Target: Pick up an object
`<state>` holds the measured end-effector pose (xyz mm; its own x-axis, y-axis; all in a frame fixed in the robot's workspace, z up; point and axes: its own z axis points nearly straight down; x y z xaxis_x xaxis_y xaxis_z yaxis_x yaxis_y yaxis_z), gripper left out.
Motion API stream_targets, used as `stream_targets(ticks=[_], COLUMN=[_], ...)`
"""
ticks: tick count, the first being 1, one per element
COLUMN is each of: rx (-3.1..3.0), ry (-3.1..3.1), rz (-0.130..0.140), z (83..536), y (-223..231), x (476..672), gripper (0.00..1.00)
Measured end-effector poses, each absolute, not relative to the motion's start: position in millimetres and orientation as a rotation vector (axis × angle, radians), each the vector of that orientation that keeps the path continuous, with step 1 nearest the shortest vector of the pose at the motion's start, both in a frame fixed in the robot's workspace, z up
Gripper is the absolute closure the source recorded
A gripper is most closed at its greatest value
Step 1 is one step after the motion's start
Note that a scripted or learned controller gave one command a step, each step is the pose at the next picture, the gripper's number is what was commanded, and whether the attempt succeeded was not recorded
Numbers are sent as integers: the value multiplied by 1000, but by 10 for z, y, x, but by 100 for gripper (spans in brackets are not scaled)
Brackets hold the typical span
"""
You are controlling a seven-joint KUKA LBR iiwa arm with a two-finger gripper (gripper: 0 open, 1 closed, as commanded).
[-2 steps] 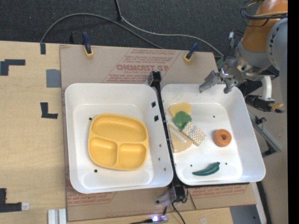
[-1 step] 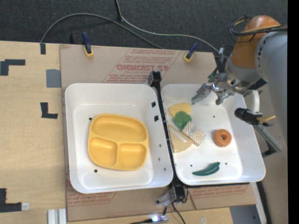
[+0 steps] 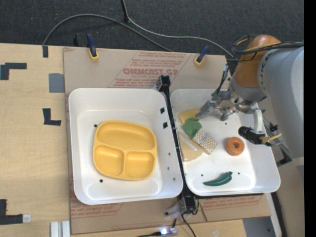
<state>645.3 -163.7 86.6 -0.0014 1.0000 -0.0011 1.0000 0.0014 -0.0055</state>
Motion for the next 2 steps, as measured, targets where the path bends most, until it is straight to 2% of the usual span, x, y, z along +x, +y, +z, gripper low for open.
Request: stream_targets(ticks=[1,2], rx=[-2221,-2222], ry=[-2225,-2229], rz=[3,1], z=[862,971], y=[-1635,-1634], x=[6460,6470], gripper=[0,100])
